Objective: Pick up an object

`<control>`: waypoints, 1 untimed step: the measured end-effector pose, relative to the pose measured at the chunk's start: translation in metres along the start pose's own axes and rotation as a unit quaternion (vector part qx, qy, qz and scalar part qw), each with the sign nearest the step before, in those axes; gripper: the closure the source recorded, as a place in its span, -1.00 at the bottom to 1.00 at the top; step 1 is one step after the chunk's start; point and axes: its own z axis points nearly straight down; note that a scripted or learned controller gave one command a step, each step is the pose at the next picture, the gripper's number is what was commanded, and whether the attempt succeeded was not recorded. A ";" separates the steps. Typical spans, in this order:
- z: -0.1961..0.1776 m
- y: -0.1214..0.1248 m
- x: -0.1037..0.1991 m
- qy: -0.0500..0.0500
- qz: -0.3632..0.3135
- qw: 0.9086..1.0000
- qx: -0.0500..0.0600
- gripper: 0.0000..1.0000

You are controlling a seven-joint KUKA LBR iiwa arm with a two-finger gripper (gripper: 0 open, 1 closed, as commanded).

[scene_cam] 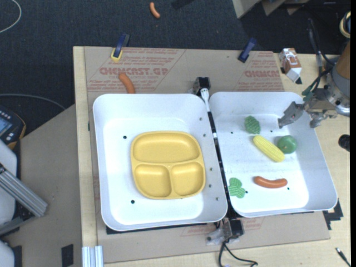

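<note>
The surface is covered by a brown cardboard sheet printed with red lettering. Two shallow white bins are set on it side by side, touching along their inner edges: the left bin and the right bin. The cardboard is held at the far edge by two clamps, one at the left and one further right. A small orange sausage-shaped piece is seen lying on the cardboard just beyond the left bin's far corner.
</note>
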 end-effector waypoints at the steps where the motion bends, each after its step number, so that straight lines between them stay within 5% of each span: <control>1: -0.008 0.003 0.001 -0.002 -0.002 1.000 -0.007 -1.00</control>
